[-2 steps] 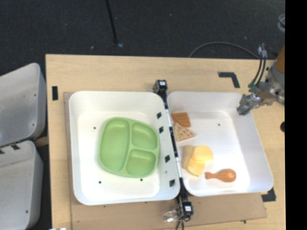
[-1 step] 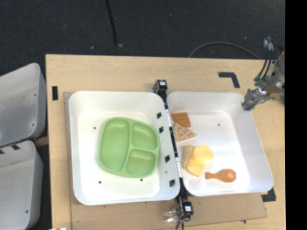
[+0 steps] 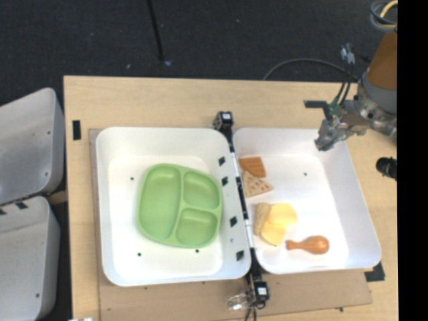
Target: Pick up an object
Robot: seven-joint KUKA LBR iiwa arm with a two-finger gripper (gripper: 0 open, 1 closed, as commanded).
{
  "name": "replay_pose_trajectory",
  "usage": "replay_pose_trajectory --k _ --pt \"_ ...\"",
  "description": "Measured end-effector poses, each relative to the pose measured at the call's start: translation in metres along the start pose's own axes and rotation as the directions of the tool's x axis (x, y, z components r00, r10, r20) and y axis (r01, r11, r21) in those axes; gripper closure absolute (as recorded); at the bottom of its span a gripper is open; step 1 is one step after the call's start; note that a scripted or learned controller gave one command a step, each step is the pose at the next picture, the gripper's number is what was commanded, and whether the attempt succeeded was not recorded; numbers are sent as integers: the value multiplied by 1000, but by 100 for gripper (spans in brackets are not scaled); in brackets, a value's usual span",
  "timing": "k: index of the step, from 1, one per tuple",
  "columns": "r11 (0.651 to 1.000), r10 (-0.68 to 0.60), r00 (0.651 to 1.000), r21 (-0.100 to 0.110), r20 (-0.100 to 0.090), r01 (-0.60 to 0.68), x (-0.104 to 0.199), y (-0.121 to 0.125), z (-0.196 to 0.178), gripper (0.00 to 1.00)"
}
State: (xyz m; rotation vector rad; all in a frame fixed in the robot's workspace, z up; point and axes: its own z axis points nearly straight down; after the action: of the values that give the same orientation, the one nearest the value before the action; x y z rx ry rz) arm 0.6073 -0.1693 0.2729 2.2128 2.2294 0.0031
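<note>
Camera view: gripper (image 3: 329,138) sits over the far-right corner of the right bin (image 3: 348,199), at the rim, nothing between its fingers that I can see. Can't tell whether the claw is apart or together, it's small, blurred and seen from above.

All pickable items are at about 7–8 o'clock from the gripper, bunched along the right bin's left wall:
- orange wedge (image 3: 253,165), nearest, roughly 8 o'clock, well apart from the claw
- tan cracker-like slice (image 3: 257,186) touching it just below
- yellow chunk (image 3: 278,223) against a pale bread-like piece (image 3: 261,218), about 7 o'clock
- drumstick-shaped toy (image 3: 310,245), closest to 6–7 o'clock, long axis running 9-to-3, bulb end at 3; it lies apart from the rest, so likely the cleanest grasp, jaws closing across the 12–6 line.

Left bin (image 3: 107,179) holds a green divided plate (image 3: 180,206), farther off at 8 o'clock, flat, poor pick.

Hidden: arm is mostly cut off at the right; fingertip shape unreadable; the yellow/bread boundary is hard to separate.
</note>
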Motion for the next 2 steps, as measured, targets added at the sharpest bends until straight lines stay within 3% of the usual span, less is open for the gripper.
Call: replay_pose_trajectory --k 2 --pt "1000 2 1000 2 1 -2 95 13 11 100"
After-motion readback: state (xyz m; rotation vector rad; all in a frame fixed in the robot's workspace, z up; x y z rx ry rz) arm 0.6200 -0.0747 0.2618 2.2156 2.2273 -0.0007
